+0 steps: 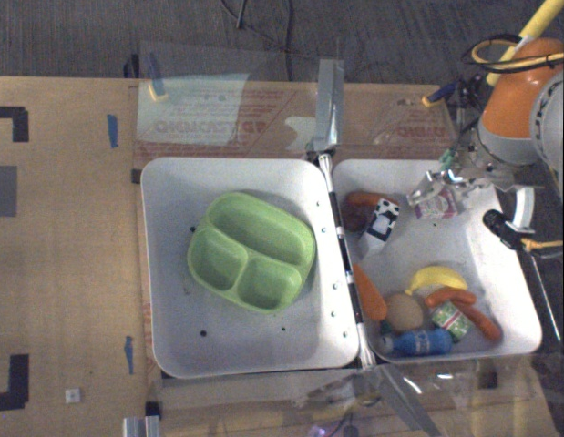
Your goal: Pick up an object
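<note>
Blue bottle at bin front, gripper well apart, behind.

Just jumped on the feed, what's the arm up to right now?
The grey arm's gripper sits low over the back of the right white bin, beside a small black-and-white box. I can't tell whether it holds anything. A yellow banana, blue bottle and orange carrot lie near the bin's front. The left white bin holds a green divided plastic tray.

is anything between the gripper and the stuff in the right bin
Nothing visible does. The gripper hangs over the right bin's far end, near the black-and-white block. The banana and carrot lie uncovered nearer the camera.
</note>
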Action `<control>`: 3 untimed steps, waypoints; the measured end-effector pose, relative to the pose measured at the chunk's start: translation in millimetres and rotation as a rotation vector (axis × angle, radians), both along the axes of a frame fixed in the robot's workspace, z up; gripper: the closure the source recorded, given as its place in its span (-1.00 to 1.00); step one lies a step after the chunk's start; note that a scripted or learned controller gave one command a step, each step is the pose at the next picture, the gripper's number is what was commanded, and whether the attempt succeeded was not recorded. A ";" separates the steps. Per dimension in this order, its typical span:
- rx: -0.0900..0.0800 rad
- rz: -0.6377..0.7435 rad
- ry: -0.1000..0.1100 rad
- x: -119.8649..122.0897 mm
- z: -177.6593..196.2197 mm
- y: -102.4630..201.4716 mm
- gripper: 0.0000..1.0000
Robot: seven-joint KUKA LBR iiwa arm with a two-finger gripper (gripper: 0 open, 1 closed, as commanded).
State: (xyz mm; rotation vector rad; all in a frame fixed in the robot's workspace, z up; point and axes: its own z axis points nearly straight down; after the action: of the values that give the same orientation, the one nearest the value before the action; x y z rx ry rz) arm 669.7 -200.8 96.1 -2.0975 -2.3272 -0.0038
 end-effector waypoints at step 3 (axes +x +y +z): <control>-0.017 0.373 -0.034 -141.6 1.2 -3.2 -1.00</control>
State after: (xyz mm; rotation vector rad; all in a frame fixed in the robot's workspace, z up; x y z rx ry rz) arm 528.1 -204.0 97.4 -1.6485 -2.7065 -0.0182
